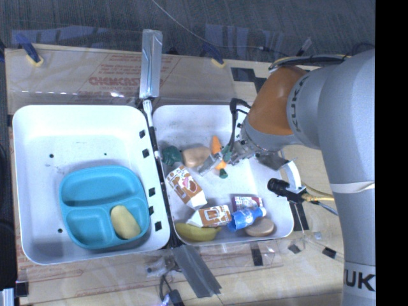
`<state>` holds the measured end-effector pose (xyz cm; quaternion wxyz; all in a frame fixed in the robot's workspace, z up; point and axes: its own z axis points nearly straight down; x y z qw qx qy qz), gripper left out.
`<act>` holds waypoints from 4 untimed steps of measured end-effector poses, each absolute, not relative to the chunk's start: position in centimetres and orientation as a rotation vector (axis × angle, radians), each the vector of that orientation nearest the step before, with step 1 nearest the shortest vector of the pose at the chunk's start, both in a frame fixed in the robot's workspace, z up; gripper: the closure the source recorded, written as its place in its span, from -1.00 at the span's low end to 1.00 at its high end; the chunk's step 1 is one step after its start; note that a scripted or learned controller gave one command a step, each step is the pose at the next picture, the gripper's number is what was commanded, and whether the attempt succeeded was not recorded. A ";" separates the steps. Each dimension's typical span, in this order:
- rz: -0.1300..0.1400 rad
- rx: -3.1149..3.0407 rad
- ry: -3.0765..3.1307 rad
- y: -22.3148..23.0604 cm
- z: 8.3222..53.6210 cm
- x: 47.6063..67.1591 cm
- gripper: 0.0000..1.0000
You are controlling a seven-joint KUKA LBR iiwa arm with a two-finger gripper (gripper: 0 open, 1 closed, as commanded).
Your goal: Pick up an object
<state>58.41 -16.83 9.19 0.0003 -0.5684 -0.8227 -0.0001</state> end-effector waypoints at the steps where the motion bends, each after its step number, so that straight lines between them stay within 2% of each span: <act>1: 0.001 -1.779 -2.588 -16.8 10.2 58.5 1.00; 2: 0.002 -1.779 -2.588 -16.8 10.2 58.4 -1.00; 3: 0.001 -1.774 -2.592 -16.8 11.2 58.5 1.00; 4: -0.004 -2.045 -2.389 -12.0 21.3 57.2 1.00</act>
